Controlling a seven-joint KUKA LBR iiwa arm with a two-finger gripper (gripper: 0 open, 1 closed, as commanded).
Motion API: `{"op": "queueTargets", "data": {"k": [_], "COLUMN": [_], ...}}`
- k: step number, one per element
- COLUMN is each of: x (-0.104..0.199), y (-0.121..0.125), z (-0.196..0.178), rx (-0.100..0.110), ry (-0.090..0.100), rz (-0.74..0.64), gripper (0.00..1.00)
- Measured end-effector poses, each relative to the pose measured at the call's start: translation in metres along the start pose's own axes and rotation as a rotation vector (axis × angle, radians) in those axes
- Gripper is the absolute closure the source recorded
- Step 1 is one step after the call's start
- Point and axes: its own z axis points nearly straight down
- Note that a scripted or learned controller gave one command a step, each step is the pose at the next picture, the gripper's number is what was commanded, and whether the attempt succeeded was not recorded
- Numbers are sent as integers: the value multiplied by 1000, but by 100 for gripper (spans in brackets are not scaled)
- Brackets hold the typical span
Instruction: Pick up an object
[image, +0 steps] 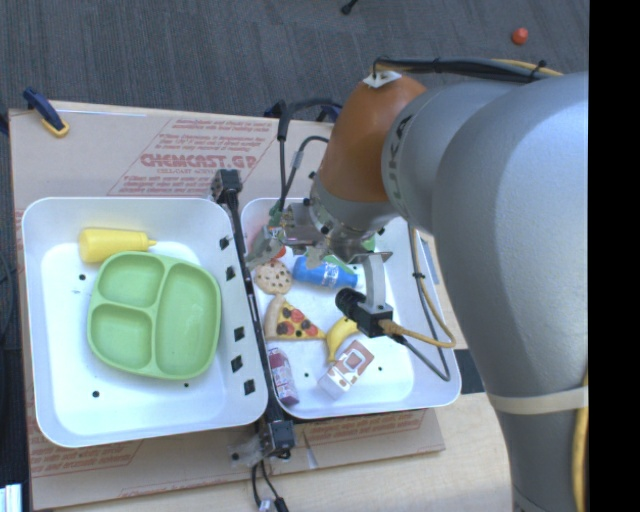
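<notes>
Green divided plate (155, 315), yellow bottle (113, 243), blue can (325, 271), white bins (60, 400)

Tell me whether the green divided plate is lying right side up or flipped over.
Right side up. The green divided plate lies flat in the left bin, its three hollow compartments facing the camera, beside a yellow bottle.

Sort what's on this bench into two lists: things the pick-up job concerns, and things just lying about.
Job in hand, right bin, below the gripper:
- round brown cookie
- blue and green can on its side
- toy pizza slice
- yellow banana
- small red and white carton
- dark red wrapped bar

Lying about, left bin:
- green three-compartment plate
- yellow squeeze bottle
</notes>
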Motion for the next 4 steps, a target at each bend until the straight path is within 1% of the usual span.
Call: {"op": "queueTargets", "data": {"k": [1, 2, 3, 4], "x": [-24, -23, -36, -71], "y": [57, 57, -9, -13], "z": [-53, -62, 1, -14], "rx": [-4, -3, 3, -2], "ry": [-2, -2, -1, -1], "rz": [-1, -10, 0, 2], "gripper": [0, 100, 100, 100]}}
